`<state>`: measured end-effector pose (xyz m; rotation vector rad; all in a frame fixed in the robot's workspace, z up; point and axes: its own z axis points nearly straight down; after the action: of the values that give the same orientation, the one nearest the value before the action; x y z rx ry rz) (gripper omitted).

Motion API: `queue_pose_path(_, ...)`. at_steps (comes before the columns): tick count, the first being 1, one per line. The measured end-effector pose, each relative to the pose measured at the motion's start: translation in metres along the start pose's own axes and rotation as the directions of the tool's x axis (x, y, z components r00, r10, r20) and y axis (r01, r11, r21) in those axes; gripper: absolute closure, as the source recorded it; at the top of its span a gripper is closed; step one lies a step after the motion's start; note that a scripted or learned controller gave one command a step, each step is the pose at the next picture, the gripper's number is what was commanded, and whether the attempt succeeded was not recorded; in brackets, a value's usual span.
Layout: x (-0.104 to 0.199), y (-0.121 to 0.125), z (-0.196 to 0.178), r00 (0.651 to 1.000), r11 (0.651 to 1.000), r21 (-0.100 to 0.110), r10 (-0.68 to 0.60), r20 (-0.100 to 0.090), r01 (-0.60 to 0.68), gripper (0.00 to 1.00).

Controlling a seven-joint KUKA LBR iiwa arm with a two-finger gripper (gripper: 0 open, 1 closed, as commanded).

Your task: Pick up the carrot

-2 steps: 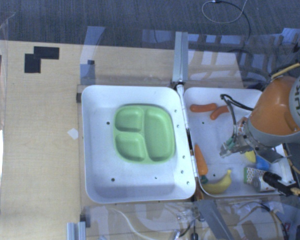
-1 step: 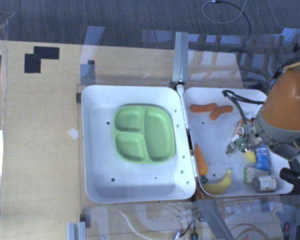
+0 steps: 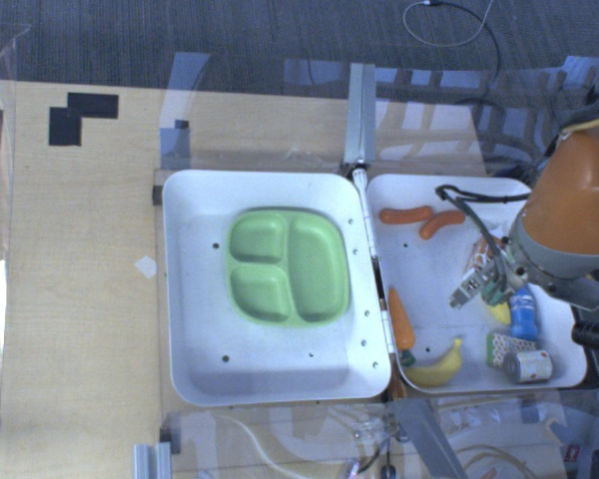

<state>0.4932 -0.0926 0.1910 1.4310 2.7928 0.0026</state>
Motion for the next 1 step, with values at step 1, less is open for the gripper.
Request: queue_pose_path(1, -0.0299, -0.0278, -0.0096, 0.985, 0.985, 0.001, 0.173, 0.000, -0.173, 1.00)
